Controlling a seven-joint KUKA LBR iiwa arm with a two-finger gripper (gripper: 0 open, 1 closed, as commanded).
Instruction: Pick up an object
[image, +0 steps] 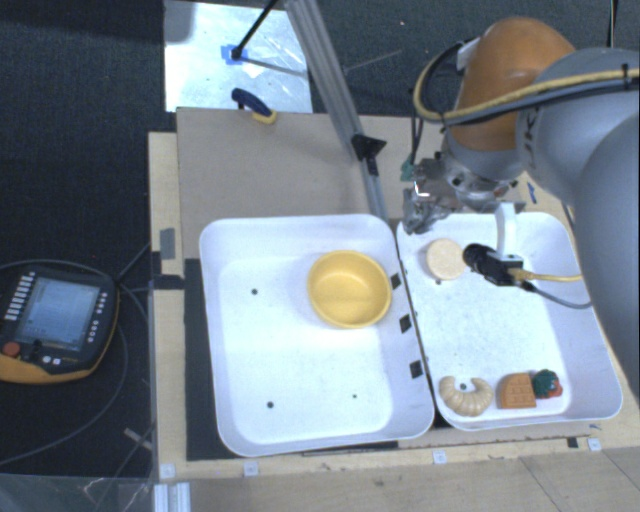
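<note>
Two white bins sit side by side on the worktop (280, 160). In the right bin (500, 340), a round pale cookie (446, 259) lies near the 11 o'clock corner, just at 5 o'clock from the fingers (425, 212), close beside them but not between them. Whether the fingers are open or closed cannot be told. At the bin's 6 o'clock edge lie a croissant (466, 395), a brown cracker (516, 391) and a small red-and-green piece (546, 383). The left bin (260, 400) holds a yellow bowl (348, 288) toward 1 o'clock. No writing is readable.
</note>
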